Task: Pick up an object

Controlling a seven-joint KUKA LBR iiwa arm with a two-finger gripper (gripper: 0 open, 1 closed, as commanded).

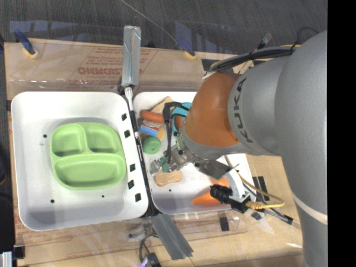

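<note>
Currently, step: gripper [169, 163] low in the right bin [183, 204], over a tan biscuit-shaped toy [168, 177].
Jaws: state cannot be told.
Advice: centre on one toy, clear of the green ball [151, 144].

"KUKA" on grey arm [261, 107]; red print on cardboard [100, 65] unreadable.

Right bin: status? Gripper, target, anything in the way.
Gripper low in right bin, over the pile. Nothing seen between the fingers. Tan biscuit-shaped piece just below it, green ball beside. Green plate in left bin.
</note>
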